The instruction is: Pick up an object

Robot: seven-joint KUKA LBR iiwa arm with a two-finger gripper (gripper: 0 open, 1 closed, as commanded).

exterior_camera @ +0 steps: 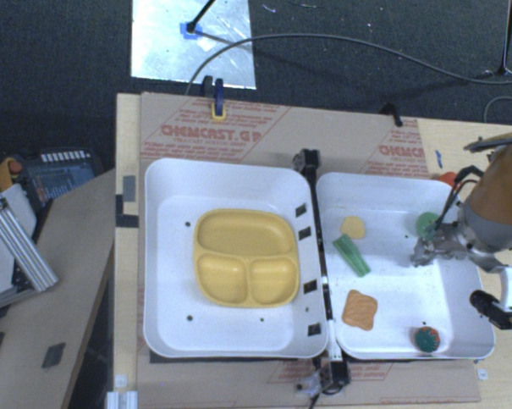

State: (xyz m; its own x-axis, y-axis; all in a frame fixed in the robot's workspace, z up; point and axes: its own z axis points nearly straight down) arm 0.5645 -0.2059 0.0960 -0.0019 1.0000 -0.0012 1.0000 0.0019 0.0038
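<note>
The right bin (385, 342) holds a green stick-shaped piece (351, 254), a pale yellow round piece (352, 227), an orange waffle-like piece (360, 310), a small green and red ball (427, 338) near the front right corner, and a green round piece (427, 222) at the far right. My gripper (424, 253) hangs low over the right side of that bin, just in front of the green round piece. Its fingertips are small and dark against the bin floor. Nothing shows between them.
The left bin (166, 238) holds a yellow divided plate (245, 257). A dark divider with clips (314, 261) runs between the bins. The arm's grey body and orange band (502, 197) cover the right bin's far right edge. Cables lie behind the bench.
</note>
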